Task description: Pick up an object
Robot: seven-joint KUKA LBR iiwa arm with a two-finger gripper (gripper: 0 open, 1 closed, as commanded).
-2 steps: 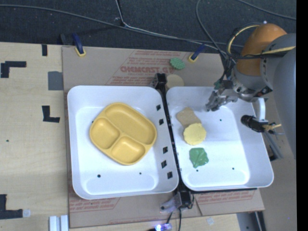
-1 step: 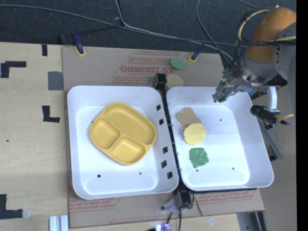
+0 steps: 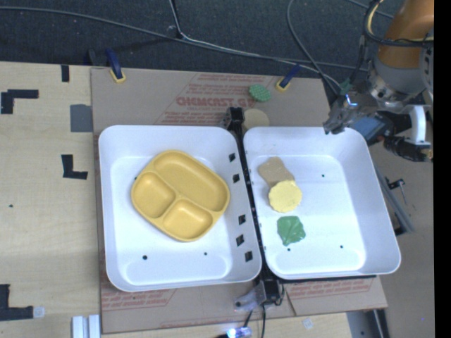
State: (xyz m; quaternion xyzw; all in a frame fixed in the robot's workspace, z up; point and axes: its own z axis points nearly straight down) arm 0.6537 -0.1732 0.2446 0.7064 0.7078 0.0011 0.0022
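Beside the yellow three-compartment plastic tray [image 3: 181, 195], within the right bin [image 3: 352, 160]: three flat soft pieces, one tan [image 3: 273, 169], one round yellow [image 3: 285, 196], one green [image 3: 290, 229]. Gripper [image 3: 337, 122] beyond, grip unclear.

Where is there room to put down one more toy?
The right bin has bare floor to the right of the tan piece, yellow round piece and green piece. The left bin is crowded: the yellow divided plate fills its middle, leaving a bare strip along the front.
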